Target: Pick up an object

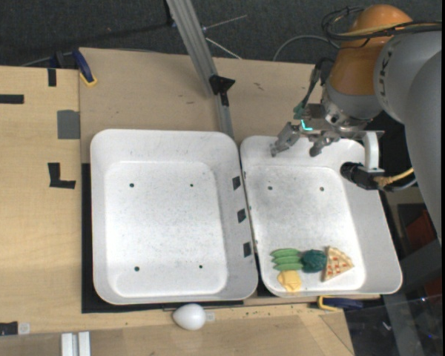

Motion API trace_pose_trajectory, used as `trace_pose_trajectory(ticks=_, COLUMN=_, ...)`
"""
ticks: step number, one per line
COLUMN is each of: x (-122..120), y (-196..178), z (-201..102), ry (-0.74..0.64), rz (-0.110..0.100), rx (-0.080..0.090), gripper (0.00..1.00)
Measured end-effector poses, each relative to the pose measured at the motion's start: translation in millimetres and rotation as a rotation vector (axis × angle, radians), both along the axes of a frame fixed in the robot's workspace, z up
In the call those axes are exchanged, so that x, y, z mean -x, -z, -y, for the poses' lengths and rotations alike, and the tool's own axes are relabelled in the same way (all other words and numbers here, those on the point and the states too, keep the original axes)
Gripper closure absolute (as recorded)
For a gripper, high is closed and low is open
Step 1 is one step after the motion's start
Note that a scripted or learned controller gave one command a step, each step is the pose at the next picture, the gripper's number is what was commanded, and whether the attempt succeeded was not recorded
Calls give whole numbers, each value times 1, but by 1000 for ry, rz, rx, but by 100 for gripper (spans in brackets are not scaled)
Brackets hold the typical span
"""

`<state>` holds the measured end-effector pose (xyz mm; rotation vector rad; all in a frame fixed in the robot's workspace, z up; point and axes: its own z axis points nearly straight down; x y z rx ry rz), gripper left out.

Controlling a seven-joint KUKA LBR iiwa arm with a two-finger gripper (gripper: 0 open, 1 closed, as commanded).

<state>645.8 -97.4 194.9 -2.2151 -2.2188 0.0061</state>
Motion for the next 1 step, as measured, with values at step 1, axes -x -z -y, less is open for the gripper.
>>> trace_pose_trajectory(ticks=1, x=-1, y=-3, z=0, ry=0, rz=5, rx=0, gripper=0)
